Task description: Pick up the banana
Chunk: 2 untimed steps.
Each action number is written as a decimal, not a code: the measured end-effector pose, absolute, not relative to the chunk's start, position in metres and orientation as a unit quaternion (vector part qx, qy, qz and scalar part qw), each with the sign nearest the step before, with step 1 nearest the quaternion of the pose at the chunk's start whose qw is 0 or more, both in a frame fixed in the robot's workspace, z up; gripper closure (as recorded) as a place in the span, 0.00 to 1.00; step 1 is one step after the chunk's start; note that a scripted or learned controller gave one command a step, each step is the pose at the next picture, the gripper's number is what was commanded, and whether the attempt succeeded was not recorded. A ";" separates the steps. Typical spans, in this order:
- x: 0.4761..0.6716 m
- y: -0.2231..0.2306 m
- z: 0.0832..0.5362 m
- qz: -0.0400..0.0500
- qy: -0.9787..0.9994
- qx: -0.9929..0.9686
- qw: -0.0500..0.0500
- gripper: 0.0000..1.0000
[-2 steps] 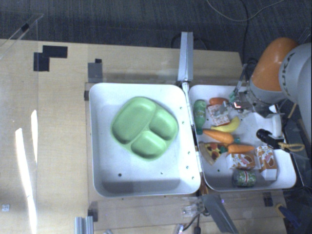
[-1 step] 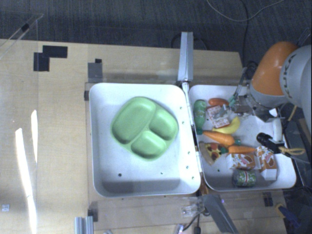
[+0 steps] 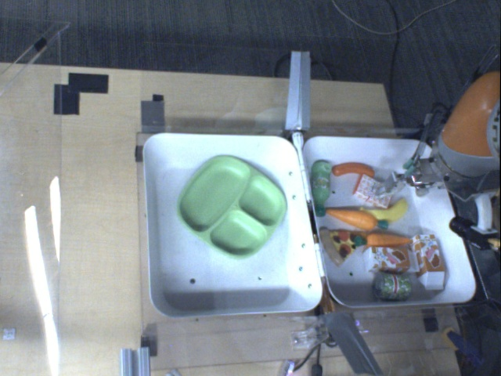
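Observation:
The banana [image 3: 394,211] is yellow and lies in the right bin [image 3: 462,288], partly tucked behind an orange carrot [image 3: 354,218]. Only its right end shows clearly. My gripper [image 3: 401,180] reaches in from the right, hanging just above and behind the banana, near a small red-and-white carton [image 3: 365,188]. The grey arm with its orange band [image 3: 476,120] rises at the right edge. Whether the gripper touches the banana is unclear.
The right bin also holds a green can [image 3: 321,180], a red sausage [image 3: 354,168], a pizza slice [image 3: 342,244], a second carrot [image 3: 389,240], a printed carton [image 3: 427,255] and a dark round item [image 3: 391,287]. A green divided plate [image 3: 232,204] sits in the left bin [image 3: 168,288].

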<state>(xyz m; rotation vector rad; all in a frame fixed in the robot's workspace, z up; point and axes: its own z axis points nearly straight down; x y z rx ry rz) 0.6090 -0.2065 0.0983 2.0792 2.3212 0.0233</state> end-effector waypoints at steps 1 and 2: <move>0.583 -0.206 0.098 0.008 0.745 0.667 0.014 0.00; 0.538 -0.195 0.097 0.009 0.730 0.684 0.015 0.00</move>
